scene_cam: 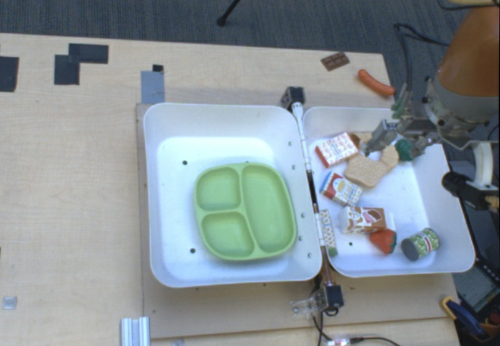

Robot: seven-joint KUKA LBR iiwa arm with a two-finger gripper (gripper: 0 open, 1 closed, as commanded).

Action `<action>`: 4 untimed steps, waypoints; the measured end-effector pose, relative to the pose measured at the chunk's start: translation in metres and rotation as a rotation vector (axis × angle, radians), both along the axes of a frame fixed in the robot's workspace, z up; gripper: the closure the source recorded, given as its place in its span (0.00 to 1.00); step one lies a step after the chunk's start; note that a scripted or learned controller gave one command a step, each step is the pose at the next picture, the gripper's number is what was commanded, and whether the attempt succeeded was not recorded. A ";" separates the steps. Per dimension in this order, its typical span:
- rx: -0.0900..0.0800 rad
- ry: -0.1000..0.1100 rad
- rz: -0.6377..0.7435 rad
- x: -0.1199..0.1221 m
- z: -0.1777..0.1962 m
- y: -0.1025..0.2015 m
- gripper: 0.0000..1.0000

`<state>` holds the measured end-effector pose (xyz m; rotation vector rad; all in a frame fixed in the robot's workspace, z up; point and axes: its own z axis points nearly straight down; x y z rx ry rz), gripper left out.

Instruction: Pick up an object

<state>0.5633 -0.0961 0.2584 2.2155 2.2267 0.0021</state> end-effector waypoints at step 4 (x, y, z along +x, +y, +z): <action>-0.004 -0.010 -0.006 -0.074 -0.171 0.009 0.00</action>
